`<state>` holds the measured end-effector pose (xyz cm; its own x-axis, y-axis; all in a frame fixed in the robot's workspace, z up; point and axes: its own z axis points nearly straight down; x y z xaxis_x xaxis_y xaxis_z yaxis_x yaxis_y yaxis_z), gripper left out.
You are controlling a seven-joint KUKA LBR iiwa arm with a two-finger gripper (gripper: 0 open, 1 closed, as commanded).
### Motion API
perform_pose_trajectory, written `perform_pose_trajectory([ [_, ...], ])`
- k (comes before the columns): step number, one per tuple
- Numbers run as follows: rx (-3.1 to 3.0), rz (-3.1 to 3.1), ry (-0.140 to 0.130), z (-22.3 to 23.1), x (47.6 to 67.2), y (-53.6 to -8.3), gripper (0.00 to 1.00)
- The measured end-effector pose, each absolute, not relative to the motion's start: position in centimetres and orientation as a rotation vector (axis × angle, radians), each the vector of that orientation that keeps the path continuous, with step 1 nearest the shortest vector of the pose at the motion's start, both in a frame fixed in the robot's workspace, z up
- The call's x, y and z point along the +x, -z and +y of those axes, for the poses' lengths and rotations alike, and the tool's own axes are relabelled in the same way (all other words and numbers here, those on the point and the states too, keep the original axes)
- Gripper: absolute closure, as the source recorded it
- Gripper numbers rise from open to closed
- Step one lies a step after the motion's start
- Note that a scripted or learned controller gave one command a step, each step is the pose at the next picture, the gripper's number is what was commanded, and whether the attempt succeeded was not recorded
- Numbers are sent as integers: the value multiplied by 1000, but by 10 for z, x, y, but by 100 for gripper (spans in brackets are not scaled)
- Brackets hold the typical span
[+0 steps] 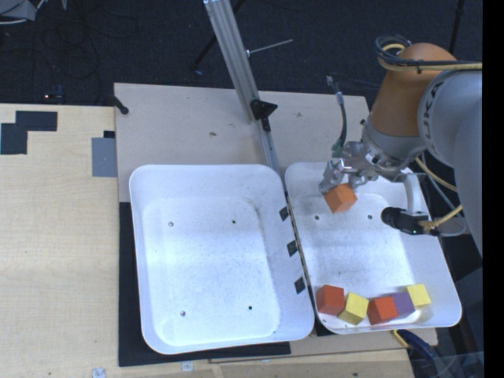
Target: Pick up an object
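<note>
Over the right bin's far-left corner point(303, 181) the gripper point(340, 181) hangs with an orange cube point(340, 198) pinched between its fingertips; fingers closed on cube, cube looks clear of the bin floor, tilted a bit, so likely a lifted grasp rather than resting. Grip sits on the cube's top part, most of the block hangs below, so hold may be shallow; could slip if arm swings fast. Grey arm with orange band point(409, 85) comes in from the right, wrist bent down toward that corner.

Rest of the blocks sit in a row along the right bin's near edge: red-orange cube point(330, 298) at near-left, touching yellow block point(354, 308), then another red-orange cube point(382, 309), purple block point(402, 302) partly hidden behind it, yellow block point(418, 294) toward the near-right corner. Packed tight against the near wall, probably slid there since the bin slopes or got dumped that way; tight row makes them harder to grab than the lone cube was.

Left bin point(157, 187) beside it, sharing the middle edge where black clips point(292, 248) sit. Slanted aluminium rail point(236, 61) runs from the bench's far edge down to the gap between bins.

Judgement: pick looks done or nearly so; remaining is keeping the cube held while raising.
</note>
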<state>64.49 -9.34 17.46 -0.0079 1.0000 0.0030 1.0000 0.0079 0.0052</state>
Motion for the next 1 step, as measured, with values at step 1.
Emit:
perform_pose_trajectory([
  [1,2214,2230,-5,-19,654,-207,100],
])
